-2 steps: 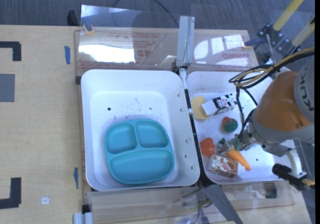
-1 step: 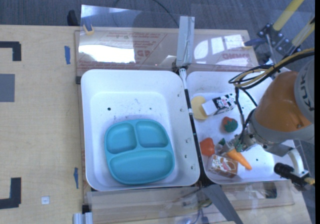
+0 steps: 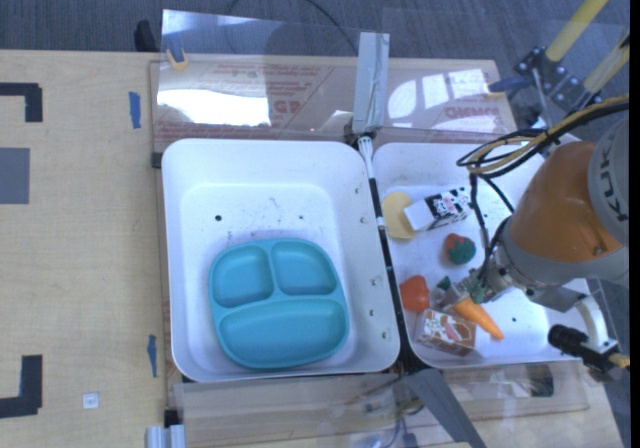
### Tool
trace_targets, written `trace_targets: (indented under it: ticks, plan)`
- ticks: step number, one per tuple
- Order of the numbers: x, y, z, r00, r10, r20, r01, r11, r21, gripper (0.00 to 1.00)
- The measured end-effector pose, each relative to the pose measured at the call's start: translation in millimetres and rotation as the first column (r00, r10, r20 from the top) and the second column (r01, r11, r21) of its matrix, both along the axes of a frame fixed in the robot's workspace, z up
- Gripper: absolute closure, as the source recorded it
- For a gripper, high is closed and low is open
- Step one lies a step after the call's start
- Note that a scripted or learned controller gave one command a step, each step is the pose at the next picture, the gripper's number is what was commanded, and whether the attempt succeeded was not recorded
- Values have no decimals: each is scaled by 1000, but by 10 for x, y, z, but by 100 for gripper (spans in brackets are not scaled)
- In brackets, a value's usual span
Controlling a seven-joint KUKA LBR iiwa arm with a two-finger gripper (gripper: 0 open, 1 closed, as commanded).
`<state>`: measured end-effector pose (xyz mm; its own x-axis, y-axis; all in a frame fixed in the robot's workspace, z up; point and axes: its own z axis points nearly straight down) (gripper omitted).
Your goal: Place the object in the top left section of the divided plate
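Observation:
A teal divided plate (image 3: 279, 316) lies in the left bin (image 3: 200, 186), with two small sections at its far side and one large section near me. The right bin (image 3: 420, 161) holds toy food: a yellow piece (image 3: 398, 215), a black and white packet (image 3: 447, 207), a red and green strawberry-like piece (image 3: 460, 248), an orange-red piece (image 3: 414, 291), an orange carrot (image 3: 478, 317) and a printed snack packet (image 3: 446, 332). My gripper (image 3: 483, 286) reaches down into the right bin just above the carrot, with the orange wrist band (image 3: 570, 206) over it.
A clear plastic wall (image 3: 260, 86) stands behind both bins. Black cables (image 3: 500, 161) loop over the right bin near the arm. A metal divider (image 3: 371, 86) rises between the bins at the back. Wooden bench surface (image 3: 70, 236) spreads to the left.

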<state>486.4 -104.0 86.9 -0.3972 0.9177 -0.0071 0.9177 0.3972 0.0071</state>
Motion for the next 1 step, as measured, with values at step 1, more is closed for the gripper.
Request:
trace_targets:
  ticks: [1]
  plan:
    - [-14,6,3,996,91,2,-91,996,-2,100]
